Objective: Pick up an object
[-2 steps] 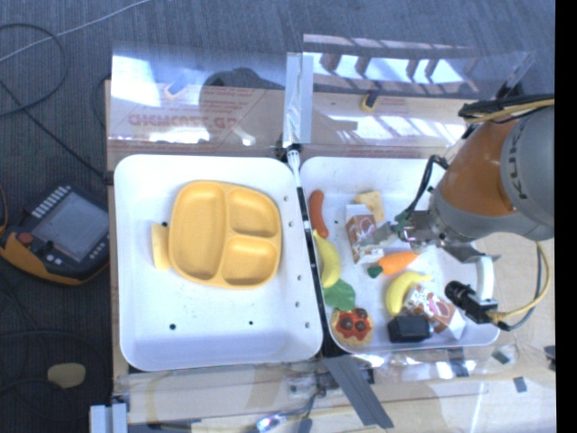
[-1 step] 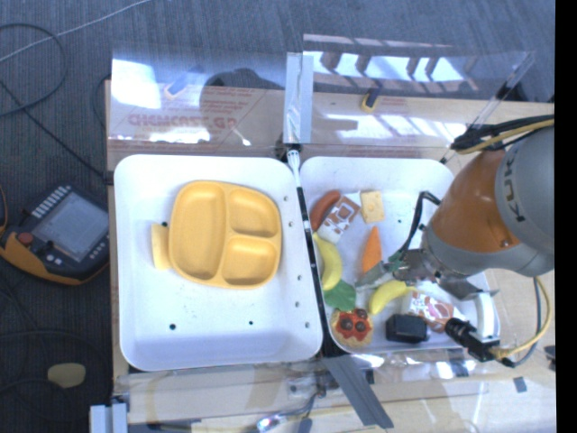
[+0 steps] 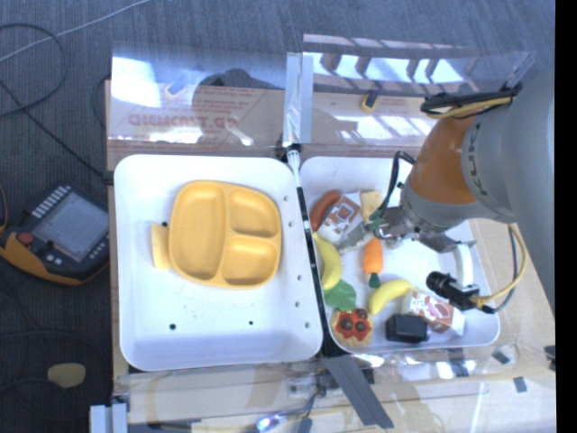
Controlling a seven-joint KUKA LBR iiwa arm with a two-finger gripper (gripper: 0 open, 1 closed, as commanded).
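Two white bins sit on my tabletop (image 3: 81, 350). I see my end effector (image 3: 386, 225) in the right bin (image 3: 482, 336), grip state unclear, a carrot (image 3: 372, 256) just below; the left bin (image 3: 135, 332) holds a yellow tray (image 3: 225, 233).

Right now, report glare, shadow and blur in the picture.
Camera view: strong glare on the clear panels behind the bins; sunlight washes out the right bin floor; the arm casts shade over the carrot; the yellow tray is evenly lit; overall slightly soft.
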